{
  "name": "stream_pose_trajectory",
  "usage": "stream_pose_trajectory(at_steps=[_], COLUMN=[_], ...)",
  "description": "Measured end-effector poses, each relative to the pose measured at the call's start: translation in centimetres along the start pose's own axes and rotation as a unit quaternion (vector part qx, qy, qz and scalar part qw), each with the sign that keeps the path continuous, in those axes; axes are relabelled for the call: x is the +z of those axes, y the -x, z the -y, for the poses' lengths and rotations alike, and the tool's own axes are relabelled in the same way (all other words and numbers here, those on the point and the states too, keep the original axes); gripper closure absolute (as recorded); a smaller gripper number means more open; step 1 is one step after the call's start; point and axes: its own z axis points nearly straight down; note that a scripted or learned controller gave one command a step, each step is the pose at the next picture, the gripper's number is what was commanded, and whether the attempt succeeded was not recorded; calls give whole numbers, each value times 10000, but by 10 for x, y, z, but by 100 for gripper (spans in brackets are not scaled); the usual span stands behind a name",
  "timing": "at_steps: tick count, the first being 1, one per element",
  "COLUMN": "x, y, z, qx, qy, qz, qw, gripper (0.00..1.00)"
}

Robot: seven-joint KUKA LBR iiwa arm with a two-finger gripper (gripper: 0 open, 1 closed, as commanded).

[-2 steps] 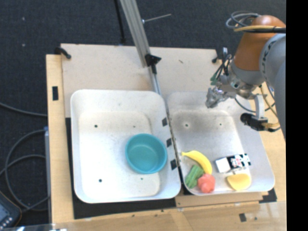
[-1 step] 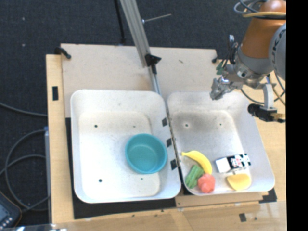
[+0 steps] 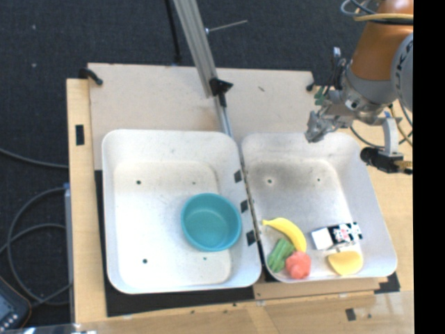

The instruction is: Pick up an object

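Two white bins are sitting side by side on a worktop (image 3: 160, 99). The claw (image 3: 316, 129) is hanging above the far edge of the right bin (image 3: 361, 186). Along that bin's near edge are lying a banana (image 3: 288, 232), a green vegetable (image 3: 279, 254), a red fruit (image 3: 299, 265), a yellow wedge (image 3: 345, 261) and a small white-and-black box (image 3: 335, 236). A teal bowl (image 3: 210, 221) is resting in the left bin (image 3: 132, 186).

Dark carpet floor (image 3: 83, 19), wooden bench (image 3: 153, 89)
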Motion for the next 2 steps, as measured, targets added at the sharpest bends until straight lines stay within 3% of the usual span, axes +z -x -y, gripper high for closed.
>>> stream_pose_trajectory(at_steps=[2], x=[-12], y=[-99], z=[27], qx=[-15], qy=[-8], qz=[-11], qw=[10000], gripper=[100])
